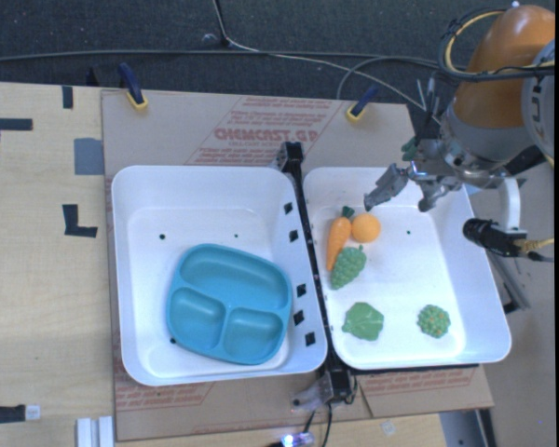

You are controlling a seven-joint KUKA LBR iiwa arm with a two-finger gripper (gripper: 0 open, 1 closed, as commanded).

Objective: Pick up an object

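Observation:
The right bin [466,277] holds an orange carrot [338,238], an orange ball [365,228], a green grape bunch [347,266], a green leafy piece [363,321] and a small green broccoli [434,320]. My gripper [407,192] hangs over the far part of the right bin, above and to the right of the orange ball. Its fingers [383,192] are spread apart with nothing between them.
The left bin [140,212] holds a blue divided plate [229,303]. A black divider with clips runs between the bins. Cables cross the dark floor behind the bench, and clamps [130,89] hold the cardboard at the back edge.

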